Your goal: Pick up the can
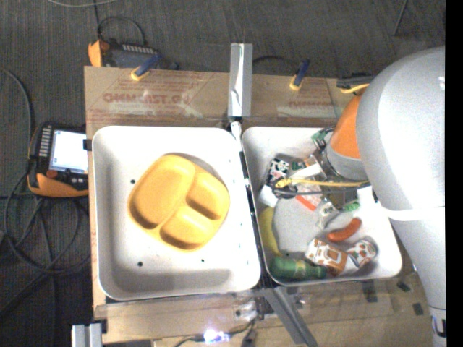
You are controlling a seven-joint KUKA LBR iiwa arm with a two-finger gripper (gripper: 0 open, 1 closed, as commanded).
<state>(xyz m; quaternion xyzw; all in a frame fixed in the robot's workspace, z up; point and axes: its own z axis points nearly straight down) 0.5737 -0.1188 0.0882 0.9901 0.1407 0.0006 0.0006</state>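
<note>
The end effector [312, 173] hangs over the upper half of the right bin [255, 166]. Whether it is open or closed I cannot tell, and nothing shows gripped in it.

- Just beside it at 9 o'clock: one black-and-white patterned piece [278, 170].
- At 5 o'clock: one red sausage-shaped thing [345, 228].
- At 6 o'clock, well apart by the bin's near wall: what I take for the can [325, 254], brown and white print, on its side.
- One green bottle [295, 268] touches the can at its 8 o'clock, and one red-and-white pack [364, 251] lies just beside it at 3 o'clock.
- One banana [268, 230] runs along the bin's wall at 7 o'clock.

Farther out at 9 o'clock, the left bin [108, 215] holds one yellow divided plate [179, 201]. The bench's cardboard sheet [163, 96] bears two clamps [145, 65]. One handheld screen [61, 161] lies beyond the left bin.
</note>
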